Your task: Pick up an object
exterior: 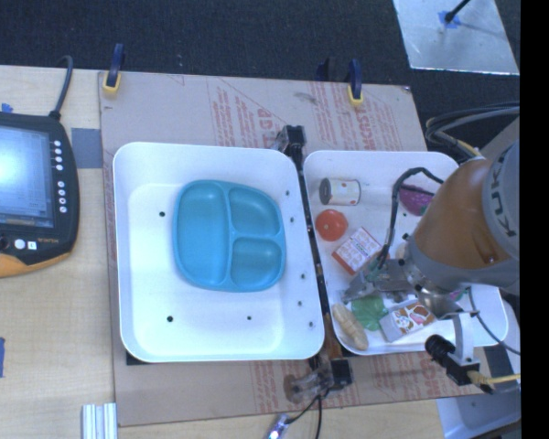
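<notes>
1. You have two white bins on the tabletop (37, 337), side by side on a sheet of brown cardboard (256, 108). The left bin (137, 245) holds a blue sectioned plate (229, 236), lying flat near its middle.

2. The right bin (375, 167) carries the loose objects. At its far end a small white cylinder (340, 191) lies on its side. Just nearer, an orange-red round thing (330, 224) sits close to the divider between the bins. Beside that lies a red and white packet (357, 250).

3. At the near end of the right bin you see a tan oblong piece (348, 326) by the rim, a green object (369, 311) touching it, and a printed white and red card (405, 319) just to the right.

4. A purple item (416, 197) shows at the bin's far right, partly hidden by the arm (462, 218).

5. The arm reaches in from the right, its orange band over the right bin. The gripper (377, 277) sits low above the green object and the packet. Its fingers are blurred against the clutter; you cannot tell whether they are spread or pressed together, or pinching anything.

6. A screen pendant (23, 186) rests on the tabletop, left of the bins.
</notes>
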### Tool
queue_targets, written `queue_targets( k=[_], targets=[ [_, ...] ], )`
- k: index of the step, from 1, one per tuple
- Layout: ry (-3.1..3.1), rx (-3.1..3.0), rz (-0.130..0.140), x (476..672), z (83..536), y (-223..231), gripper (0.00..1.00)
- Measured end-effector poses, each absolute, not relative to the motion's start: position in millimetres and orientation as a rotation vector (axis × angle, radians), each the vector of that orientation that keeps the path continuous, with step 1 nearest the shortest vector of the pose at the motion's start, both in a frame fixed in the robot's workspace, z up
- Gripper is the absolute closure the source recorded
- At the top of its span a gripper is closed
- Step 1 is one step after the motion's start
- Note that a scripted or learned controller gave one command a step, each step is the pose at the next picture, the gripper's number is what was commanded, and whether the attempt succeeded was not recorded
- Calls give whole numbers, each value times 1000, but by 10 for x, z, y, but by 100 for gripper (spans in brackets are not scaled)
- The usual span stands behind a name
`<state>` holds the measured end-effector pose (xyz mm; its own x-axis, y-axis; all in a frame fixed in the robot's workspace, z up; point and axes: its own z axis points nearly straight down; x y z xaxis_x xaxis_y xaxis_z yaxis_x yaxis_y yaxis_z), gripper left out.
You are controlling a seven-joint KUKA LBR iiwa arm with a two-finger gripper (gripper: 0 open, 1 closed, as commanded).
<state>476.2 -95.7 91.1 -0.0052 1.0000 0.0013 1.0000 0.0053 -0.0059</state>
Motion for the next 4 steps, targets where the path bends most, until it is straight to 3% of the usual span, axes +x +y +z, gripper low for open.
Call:
queue_targets(
  k=[1,2,3,4],
  targets=[
    [-2227,-2205,9,4758,1010,-964,100],
    [-2227,-2205,9,4759,1010,-963,0],
    [-2223,-2215,3,5137,915,-1133,0],
    [-2224,-2215,2,5823,919,-1309,0]
  ],
)
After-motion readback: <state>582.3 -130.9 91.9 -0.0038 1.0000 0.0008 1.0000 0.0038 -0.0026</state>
